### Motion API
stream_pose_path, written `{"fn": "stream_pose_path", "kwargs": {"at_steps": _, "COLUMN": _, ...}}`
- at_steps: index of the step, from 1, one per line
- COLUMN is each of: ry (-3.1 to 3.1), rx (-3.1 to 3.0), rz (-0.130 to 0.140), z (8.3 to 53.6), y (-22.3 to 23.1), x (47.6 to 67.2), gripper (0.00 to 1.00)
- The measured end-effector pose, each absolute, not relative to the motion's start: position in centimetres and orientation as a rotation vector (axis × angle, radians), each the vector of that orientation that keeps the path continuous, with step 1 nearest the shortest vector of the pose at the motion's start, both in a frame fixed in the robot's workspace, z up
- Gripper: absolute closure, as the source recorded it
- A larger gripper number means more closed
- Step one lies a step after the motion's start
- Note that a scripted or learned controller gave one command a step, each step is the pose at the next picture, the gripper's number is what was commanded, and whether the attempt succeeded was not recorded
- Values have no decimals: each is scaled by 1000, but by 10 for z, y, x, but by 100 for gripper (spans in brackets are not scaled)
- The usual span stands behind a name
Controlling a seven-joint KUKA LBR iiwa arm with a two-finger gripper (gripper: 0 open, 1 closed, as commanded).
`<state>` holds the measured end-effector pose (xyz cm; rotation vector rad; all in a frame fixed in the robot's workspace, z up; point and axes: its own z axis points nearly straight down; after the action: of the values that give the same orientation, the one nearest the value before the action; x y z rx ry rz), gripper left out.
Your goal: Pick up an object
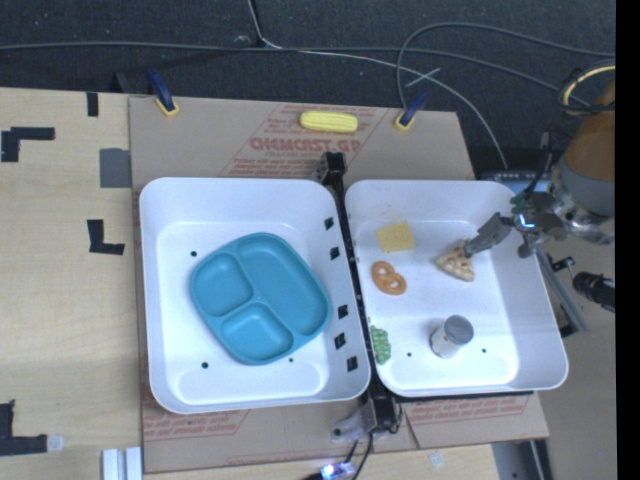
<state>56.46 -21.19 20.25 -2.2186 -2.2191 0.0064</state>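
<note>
The gripper (487, 235), fingers' spread impossible to tell, nears a pizza slice (456, 262) in the right bin (530, 368); likely light, stiff, best pinched across its edges.

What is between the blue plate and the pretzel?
In the camera view, the two bins' touching walls with black clips lie between the blue plate and the pretzel; otherwise just bare white bin floor.

You look down at a slant from one fixed camera above the bench. Both white bins (240, 203) fill mid-frame; the arm (590, 173) enters at right.
</note>
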Motion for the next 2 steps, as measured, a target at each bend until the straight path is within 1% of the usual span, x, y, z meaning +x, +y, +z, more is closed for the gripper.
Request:
{"fn": "stream_pose_path", "kwargs": {"at_steps": 1, "ry": -2219, "rx": -2217, "rz": 7, "z": 138, "y": -214, "x": 566, "gripper": 0}}
{"fn": "stream_pose_path", "kwargs": {"at_steps": 2, "ry": -2225, "rx": -2221, "rz": 3, "z": 86, "y": -213, "x": 566, "gripper": 0}}
